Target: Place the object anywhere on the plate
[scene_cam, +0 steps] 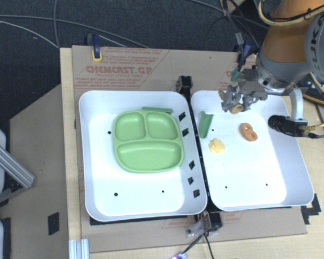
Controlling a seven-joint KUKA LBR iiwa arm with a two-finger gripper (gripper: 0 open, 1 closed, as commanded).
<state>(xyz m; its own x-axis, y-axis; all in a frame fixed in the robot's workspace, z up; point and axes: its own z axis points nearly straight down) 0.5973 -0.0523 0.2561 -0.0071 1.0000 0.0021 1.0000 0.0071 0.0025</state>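
Note:
The green divided plate (pixel 148 141) lies in the left bin (pixel 97 193) with nothing on it. In the right bin (pixel 259 188) lie a green wedge-shaped piece (pixel 206 124) by the left wall, a small yellow lump (pixel 216 146) below it, and an orange ring-shaped piece (pixel 249 132). My gripper (pixel 235 104) hangs over the right bin's upper left part, above and between the green piece and the orange one. A small tan patch shows at its lower end; what it is stays unclear.
A row of black clips (pixel 191 166) runs along the divider between the bins. The lower half of the right bin is bare white floor. Cables and a blue clamp (pixel 96 46) lie beyond the cardboard base's far edge.

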